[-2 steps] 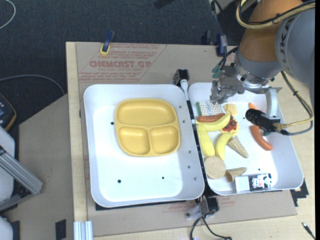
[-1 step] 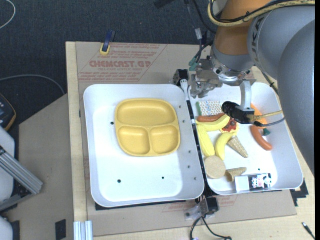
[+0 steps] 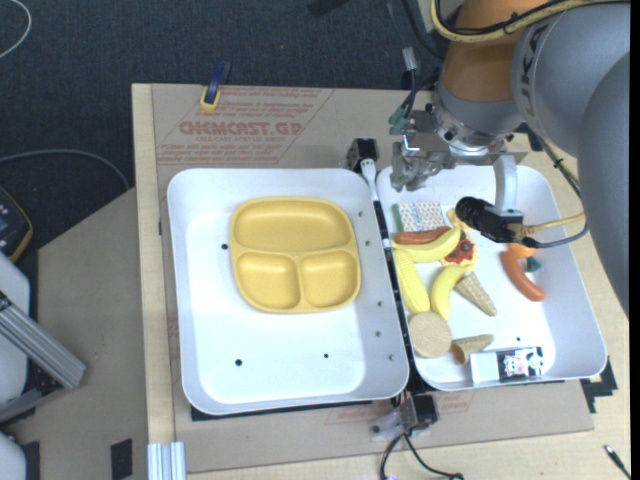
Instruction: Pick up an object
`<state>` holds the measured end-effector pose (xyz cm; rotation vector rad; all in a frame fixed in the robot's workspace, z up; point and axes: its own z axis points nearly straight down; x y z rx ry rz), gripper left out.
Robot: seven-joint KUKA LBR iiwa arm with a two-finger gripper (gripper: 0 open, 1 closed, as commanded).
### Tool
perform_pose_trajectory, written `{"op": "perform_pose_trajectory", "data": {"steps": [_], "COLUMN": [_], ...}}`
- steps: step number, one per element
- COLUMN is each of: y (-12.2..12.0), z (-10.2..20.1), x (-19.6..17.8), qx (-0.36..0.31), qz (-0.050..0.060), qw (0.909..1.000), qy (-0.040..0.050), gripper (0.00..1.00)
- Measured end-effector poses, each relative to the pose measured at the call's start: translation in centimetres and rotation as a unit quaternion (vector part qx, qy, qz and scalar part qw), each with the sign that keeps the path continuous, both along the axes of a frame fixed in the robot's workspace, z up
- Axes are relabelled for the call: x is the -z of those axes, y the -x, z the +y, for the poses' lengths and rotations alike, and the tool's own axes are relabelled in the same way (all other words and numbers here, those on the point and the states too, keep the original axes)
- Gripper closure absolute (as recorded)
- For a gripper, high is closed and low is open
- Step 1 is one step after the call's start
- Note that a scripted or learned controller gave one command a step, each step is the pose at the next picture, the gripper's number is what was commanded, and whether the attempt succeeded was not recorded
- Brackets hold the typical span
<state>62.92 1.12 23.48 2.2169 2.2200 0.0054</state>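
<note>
Arm: the grey arm with its orange band is reaching in from 2 o'clock and hanging over the back of the right bin.
End effector: the end effector is sitting above the right bin's 11 o'clock corner, near the checkered piece; whether it is released or clenched, I cannot tell.
Left bin: the left bin is lying at 9 o'clock on the desk, holding a yellow tray with three compartments.
Right bin: the right bin is lying just beside the left one, at 3 o'clock, carrying a heap of toy food.
Bananas: two bananas are lying at the heap's middle, touching each other.
Hot dog: a red hot dog is resting at the bananas' 12 o'clock.
Checkered piece: a checkered piece is lying just behind the hot dog.
Carrot: an orange carrot is lying at 3 o'clock of the heap, apart from the bananas.
Cone: a cone is lying between the bananas and the carrot.
Cookie: a round cookie is lying at 6 o'clock of the bananas.
Box: a small white box is sitting at the bin's 6 o'clock edge.
Clip: a yellow and blue clip is lying at the desk's 11 o'clock.
</note>
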Motion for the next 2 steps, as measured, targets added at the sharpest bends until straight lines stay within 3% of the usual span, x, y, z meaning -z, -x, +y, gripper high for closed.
{"op": "perform_pose_trajectory", "data": {"steps": [2], "y": [0.3], "z": [0.5], "x": [1.7], "qx": [0.0], "qz": [0.005], "qw": [1.0], "qy": [-0.0002], "gripper": [1.0]}}
